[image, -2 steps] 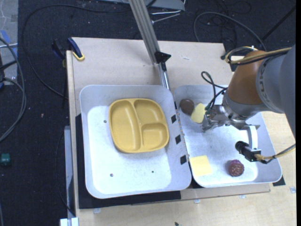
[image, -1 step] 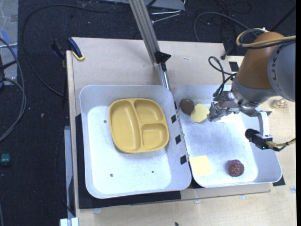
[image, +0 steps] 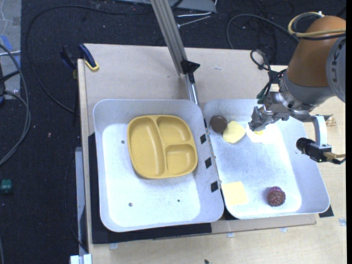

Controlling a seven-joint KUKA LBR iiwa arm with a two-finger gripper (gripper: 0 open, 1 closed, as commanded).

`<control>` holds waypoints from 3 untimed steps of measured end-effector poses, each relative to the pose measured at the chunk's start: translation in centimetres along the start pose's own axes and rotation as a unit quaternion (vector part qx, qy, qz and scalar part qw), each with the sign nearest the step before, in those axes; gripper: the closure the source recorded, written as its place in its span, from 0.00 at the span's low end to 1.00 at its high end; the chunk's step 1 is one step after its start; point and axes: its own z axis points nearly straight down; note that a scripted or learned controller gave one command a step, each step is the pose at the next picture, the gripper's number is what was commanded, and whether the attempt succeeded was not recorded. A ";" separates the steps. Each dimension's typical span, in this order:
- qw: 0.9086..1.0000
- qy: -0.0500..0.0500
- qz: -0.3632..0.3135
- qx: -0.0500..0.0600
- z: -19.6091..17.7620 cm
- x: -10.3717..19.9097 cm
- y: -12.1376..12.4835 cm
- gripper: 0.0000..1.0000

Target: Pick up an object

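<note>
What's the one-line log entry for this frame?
gripper: low in right bin, far side | beside: pale yellow piece | grasp: unconfirmed | divided tray: left bin

A robotics lab bench set up for pick-and-place trials.

A pale wooden bench (image: 137, 70) carries two shallow white bins: the left bin (image: 110, 202) holds a yellow divided tray (image: 163, 146), and the right bin (image: 308, 197), touching it, sits under a grey-and-orange industrial arm (image: 316, 54). Behind the bench, loose black cables (image: 49, 15) trail across dark flooring (image: 38, 219), and a slanted aluminium rail (image: 168, 26) rises from the bench's far edge.
</note>
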 end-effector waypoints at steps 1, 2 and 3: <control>1.000 0.000 0.000 0.000 -4.2 0.0 0.2 1.00; 1.000 0.001 -0.002 0.004 -2.5 5.7 0.7 1.00; 1.000 0.001 -0.002 0.003 -1.0 10.8 2.1 1.00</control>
